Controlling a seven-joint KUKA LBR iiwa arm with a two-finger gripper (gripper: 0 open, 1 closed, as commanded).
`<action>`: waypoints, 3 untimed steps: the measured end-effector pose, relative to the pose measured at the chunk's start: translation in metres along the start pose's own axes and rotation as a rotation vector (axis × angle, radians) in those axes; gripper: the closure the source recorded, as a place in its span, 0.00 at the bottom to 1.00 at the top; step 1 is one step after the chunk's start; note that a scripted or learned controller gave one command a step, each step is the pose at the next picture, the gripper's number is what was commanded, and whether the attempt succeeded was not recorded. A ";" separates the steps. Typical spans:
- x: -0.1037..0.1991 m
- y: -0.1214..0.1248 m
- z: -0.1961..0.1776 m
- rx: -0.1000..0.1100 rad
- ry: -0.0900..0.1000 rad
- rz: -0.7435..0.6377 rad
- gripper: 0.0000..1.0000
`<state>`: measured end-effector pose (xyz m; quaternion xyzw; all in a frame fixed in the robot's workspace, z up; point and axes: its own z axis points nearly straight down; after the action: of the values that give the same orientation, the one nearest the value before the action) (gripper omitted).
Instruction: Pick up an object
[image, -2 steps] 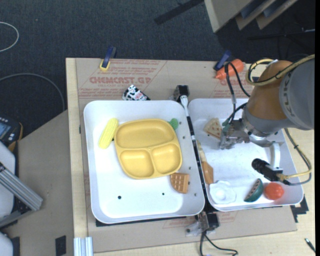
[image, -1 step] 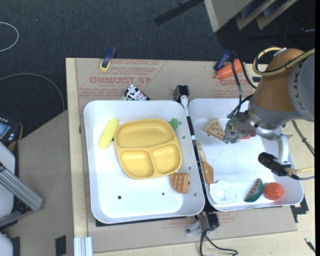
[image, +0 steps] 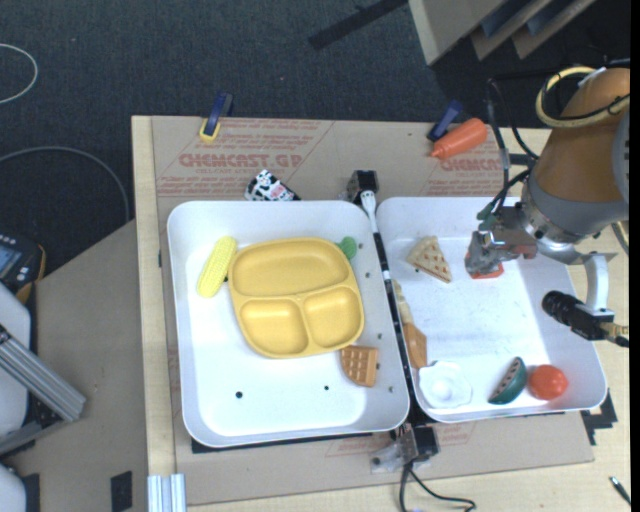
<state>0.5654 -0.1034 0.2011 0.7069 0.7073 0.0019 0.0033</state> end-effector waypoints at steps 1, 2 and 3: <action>0.000 0.002 -0.026 0.001 0.000 0.000 1.00; 0.050 0.032 -0.015 0.003 0.002 -0.005 1.00; 0.064 0.045 -0.016 0.003 0.001 -0.002 1.00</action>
<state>0.6104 -0.0392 0.2172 0.7063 0.7079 0.0012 0.0016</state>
